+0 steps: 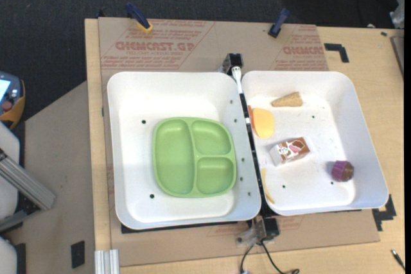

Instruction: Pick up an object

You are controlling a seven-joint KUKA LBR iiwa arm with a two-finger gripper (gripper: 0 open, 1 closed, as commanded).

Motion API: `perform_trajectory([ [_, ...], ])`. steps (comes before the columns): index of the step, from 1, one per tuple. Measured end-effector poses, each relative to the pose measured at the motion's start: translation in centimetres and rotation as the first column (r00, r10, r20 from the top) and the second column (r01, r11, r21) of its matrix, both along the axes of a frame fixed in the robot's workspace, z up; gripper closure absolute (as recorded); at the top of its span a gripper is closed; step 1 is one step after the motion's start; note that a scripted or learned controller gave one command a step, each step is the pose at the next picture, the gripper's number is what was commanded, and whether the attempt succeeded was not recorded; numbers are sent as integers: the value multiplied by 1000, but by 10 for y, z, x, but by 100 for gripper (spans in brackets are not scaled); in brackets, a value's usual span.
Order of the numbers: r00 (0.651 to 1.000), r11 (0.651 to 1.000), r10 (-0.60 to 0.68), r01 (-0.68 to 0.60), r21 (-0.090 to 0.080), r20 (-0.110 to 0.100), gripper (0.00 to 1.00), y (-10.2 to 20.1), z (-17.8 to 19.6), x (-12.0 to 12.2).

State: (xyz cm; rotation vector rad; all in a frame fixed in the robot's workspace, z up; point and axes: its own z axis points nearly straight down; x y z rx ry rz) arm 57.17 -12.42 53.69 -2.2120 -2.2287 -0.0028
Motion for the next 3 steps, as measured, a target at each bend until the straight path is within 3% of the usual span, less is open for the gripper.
perform_trajectory([
  [1,1000,1000,-16,16,-8,4,100,-105,-1,-6],
  [2,1000,1000,-2,2,0,-1,100,-27,-1,-43],
  [3,1000,1000,-13,13,-7,4,100,-104,-2,-27],
])
